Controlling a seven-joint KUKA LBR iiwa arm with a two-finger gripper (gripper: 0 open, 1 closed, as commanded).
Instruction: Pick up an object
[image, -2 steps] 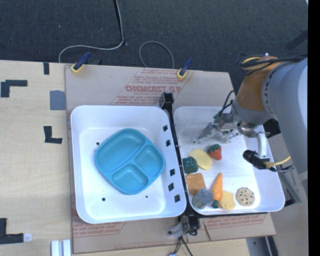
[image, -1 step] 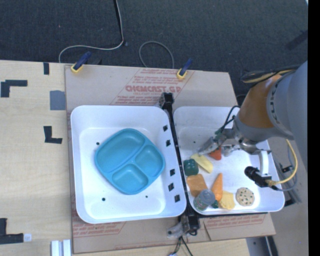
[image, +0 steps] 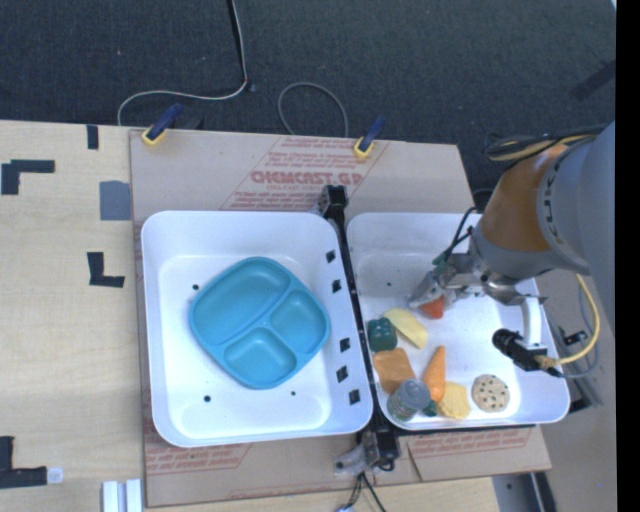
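Red piece (image: 432, 309) at tool (image: 428, 297) tip

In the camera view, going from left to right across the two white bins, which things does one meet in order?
Blue divided plate → dark green toy vegetable → toy carrot → round cookie.

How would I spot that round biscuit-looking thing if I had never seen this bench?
Start at the right white bin, the one crowded with small toy foods, and go to its near right corner. There lies the cookie, just right of a pale yellow piece. It is the only flat, round, tan disc dotted with dark spots; its neighbours are plain coloured lumps.
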